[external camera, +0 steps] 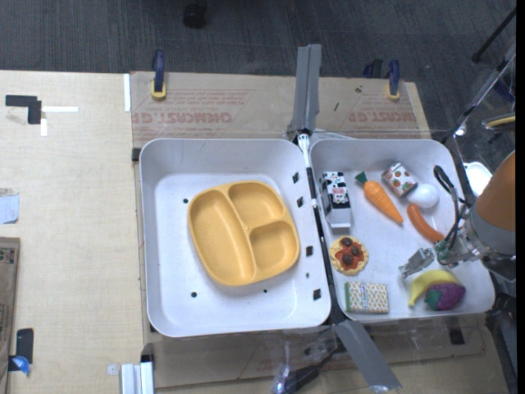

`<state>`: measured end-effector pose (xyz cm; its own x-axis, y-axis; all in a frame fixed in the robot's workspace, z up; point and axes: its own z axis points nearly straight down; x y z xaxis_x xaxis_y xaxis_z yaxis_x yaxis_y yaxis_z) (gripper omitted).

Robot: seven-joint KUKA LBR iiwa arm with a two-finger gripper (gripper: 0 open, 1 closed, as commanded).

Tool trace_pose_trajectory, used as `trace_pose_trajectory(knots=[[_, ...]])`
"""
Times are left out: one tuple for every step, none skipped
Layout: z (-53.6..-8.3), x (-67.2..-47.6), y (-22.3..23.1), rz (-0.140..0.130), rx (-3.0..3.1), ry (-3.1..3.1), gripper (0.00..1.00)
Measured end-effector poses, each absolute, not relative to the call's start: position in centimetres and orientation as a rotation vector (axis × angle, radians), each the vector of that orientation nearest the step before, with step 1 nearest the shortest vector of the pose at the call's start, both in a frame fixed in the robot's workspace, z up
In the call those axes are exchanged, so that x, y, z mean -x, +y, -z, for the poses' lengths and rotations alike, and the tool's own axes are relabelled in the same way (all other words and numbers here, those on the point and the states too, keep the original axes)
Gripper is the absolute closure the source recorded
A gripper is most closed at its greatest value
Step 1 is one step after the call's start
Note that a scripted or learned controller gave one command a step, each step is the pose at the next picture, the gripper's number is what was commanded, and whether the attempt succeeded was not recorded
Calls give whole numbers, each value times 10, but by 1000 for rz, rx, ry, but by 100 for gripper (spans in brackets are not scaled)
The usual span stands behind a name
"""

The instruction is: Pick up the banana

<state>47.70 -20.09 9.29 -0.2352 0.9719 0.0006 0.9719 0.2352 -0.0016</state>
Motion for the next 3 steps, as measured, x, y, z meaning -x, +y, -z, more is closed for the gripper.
trace_pose_trajectory(knots=[[-92, -479, -216, 9, 1970, -2439, 0], [-99, -478, -220, 1, 1796, -2575, 0], [-92, -478, -195, 0, 1605, -2701, 0]])
